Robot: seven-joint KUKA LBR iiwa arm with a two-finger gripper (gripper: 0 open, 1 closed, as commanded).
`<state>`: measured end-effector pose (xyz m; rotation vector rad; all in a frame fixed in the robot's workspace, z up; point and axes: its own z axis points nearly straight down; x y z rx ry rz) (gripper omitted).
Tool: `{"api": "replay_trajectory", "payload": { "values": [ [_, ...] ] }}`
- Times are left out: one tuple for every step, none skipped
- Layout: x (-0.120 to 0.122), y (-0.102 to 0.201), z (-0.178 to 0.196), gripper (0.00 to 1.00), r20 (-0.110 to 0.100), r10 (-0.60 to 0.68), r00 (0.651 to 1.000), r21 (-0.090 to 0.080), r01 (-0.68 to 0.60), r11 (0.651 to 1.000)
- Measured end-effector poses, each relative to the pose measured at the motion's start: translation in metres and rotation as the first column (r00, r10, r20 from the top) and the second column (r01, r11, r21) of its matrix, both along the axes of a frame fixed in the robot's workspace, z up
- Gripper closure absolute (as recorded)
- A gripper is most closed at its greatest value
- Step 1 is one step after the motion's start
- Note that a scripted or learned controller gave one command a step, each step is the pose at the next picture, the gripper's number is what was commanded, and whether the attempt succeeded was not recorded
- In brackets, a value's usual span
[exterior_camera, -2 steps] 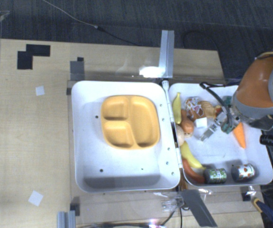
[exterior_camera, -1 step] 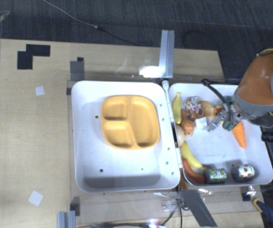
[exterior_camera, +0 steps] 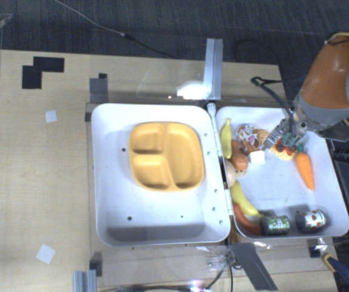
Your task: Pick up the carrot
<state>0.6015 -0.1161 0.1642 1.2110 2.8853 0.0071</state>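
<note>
1. Carrot lies in the right bin, toward its right wall, leafy top pointing up-left and tip pointing down-right. Its green top sits just below the gripper; the orange body extends away from it, lower and to the right.
2. Gripper hangs over the upper middle of the right bin, at the end of the grey arm with the orange band, which comes in from the upper right. Finger state: cannot tell from this angle. Nothing is visibly held.
3. Just left of the gripper: a cluster of small food items, speckled and reddish, with a small white block at its lower edge.
4. Further left, along the bin's left wall: a yellow banana, upright.
5. Well below the gripper, along the bin's near edge: a second banana, a red item beneath it, and two cans on their sides.
6. Far left of the gripper: the left bin holds a yellow compartment tray, near its centre.
</note>
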Motion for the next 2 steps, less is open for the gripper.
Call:
{"api": "replay_trajectory", "payload": {
  "values": [
    [-0.077,-0.04,-0.074,1.0,-0.001,0.2,0.98,-0.005,-0.2,0.98],
    [-0.088,-0.091,-0.074,1.0,0.001,0.226,0.974,-0.009,-0.226,0.974]
  ]
}}
